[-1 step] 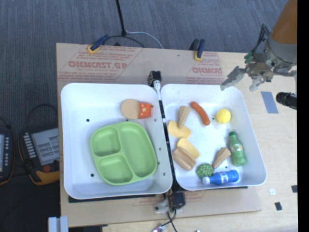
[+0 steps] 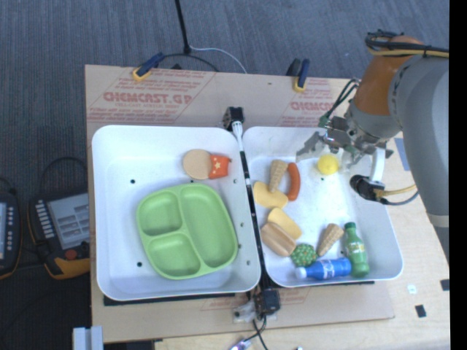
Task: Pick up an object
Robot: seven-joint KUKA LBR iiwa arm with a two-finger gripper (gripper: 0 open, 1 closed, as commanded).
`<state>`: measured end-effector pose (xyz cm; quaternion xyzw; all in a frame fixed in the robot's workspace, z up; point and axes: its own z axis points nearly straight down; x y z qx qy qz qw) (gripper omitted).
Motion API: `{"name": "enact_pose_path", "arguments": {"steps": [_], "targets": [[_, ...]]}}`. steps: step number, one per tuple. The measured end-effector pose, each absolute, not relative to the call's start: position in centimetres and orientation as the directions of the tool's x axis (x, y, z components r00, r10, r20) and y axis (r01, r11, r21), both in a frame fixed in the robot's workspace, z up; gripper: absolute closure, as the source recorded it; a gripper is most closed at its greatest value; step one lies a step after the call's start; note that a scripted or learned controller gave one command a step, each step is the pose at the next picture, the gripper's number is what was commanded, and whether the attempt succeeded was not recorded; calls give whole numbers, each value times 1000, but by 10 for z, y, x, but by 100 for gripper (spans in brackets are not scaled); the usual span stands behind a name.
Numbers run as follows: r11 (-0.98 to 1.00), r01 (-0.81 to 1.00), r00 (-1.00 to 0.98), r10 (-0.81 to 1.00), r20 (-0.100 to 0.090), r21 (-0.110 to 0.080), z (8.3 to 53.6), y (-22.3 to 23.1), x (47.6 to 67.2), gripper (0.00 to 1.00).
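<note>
Grey carpet, cardboard-topped counter (image 2: 146, 97) w/ two white bins. Left bin (image 2: 117, 159): green divided tray (image 2: 187, 230), tan disc + orange piece near its back wall. Right bin (image 2: 390, 257): cluttered w/ toy food, incl. sausage (image 2: 293, 181), cone (image 2: 277, 172), green bottle (image 2: 355, 248), blue bottle (image 2: 327, 270). End effector (image 2: 343, 143) over right bin's back right corner, yellow ball (image 2: 328, 165) just below it, not between fingers. Finger spread: can't tell.

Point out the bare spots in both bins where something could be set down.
Left bin: bare floor left of the green tray and along the back left. Right bin: bare floor between the sausage and the green bottle. Its front is crowded.
</note>
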<state>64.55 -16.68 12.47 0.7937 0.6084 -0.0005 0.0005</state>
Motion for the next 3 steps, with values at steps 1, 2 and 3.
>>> {"name": "enact_pose_path", "arguments": {"steps": [1, 2, 3], "targets": [[-251, 968, 251, 968, -6, 11, 90, -120, 621, 0], [-251, 968, 251, 968, -4, 16, 102, -120, 623, 100], [-271, 963, 271, 963, -1, 2, 220, -105, 595, 100]]}}
